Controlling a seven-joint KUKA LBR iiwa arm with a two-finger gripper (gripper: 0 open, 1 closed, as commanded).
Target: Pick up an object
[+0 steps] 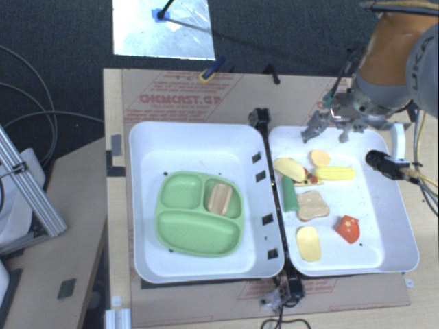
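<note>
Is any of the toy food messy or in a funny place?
Nothing looks spilled or broken. One bread-like piece sits alone in the green tray in the left bin, while the rest of the food lies loose in the right bin.

The grey arm (394,53) reaches in from the right, jaws spread apart.

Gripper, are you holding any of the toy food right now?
No, nothing is held. The gripper hangs open above the back edge of the right bin, with nothing between its jaws. The food, like the corn, lies in the bin.
</note>
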